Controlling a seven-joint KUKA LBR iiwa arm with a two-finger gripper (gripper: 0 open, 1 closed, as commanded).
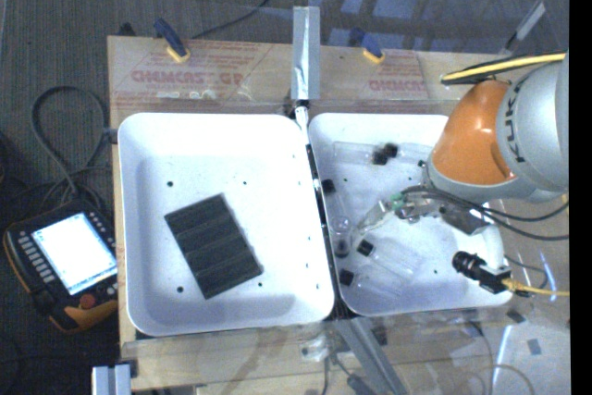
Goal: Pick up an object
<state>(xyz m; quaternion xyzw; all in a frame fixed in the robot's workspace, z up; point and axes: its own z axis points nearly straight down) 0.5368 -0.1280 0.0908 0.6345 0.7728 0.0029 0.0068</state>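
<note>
Lying flat in the left bin (139, 153), the black ribbed slab (212, 245) runs diagonally

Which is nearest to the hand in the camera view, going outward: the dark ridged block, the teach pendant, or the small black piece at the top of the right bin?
Ranked from the hand over the right bin:
1. Small black piece, up in the right bin.
2. Dark ridged block, in the left bin.
3. Teach pendant, on the floor at far left.
</note>
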